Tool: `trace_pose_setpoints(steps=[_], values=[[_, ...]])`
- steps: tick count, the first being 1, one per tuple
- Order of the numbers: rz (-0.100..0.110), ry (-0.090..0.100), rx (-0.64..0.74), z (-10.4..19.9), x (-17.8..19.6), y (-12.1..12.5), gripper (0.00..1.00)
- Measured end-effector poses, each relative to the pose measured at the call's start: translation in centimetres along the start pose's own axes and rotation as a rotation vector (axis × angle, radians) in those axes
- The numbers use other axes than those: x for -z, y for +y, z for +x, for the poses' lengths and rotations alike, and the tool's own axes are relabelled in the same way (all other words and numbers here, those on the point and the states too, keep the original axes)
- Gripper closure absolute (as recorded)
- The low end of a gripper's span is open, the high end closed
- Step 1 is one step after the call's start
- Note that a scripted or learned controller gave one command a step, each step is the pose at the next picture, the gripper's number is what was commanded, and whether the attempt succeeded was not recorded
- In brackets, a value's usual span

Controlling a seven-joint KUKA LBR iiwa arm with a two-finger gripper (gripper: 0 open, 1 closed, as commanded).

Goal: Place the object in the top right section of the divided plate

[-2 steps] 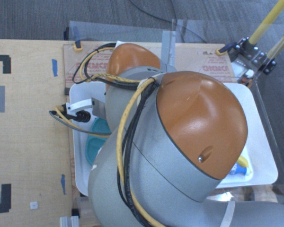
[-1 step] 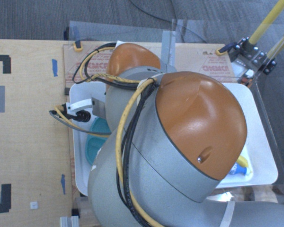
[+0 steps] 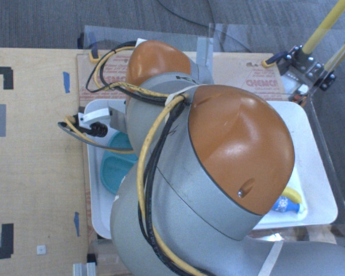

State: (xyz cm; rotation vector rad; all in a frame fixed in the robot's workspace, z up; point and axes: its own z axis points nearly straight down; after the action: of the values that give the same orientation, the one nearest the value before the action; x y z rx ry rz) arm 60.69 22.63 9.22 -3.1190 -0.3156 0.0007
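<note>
The arm (image 3: 218, 171), grey with orange caps, reached over both bins and covered most of their floors.

Left bin (image 3: 94, 203): it contained a teal divided plate (image 3: 116, 171). The plate lay near the bin's left edge. Two of its sections were partly exposed, and the arm covered the rest. No contents could be made out in the exposed sections.

Right bin (image 3: 313, 148): it contained one blue and yellow object (image 3: 288, 202). The object lay near the bin's lower edge, just beside the arm and well apart from the plate.

Gripper: the arm covered it, so it could not be told whether it was apart, together or clamped on anything.

Both bins rested on the wooden bench (image 3: 34, 165).
</note>
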Motion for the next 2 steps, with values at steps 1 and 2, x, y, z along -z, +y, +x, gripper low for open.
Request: trace_pose_setpoints(steps=[1,2], values=[[0.001,0.019,0.007,-5.4,0.26,-1.53,0.0],[0.0,0.019,0.008,-5.4,0.26,-1.54,0.0]])
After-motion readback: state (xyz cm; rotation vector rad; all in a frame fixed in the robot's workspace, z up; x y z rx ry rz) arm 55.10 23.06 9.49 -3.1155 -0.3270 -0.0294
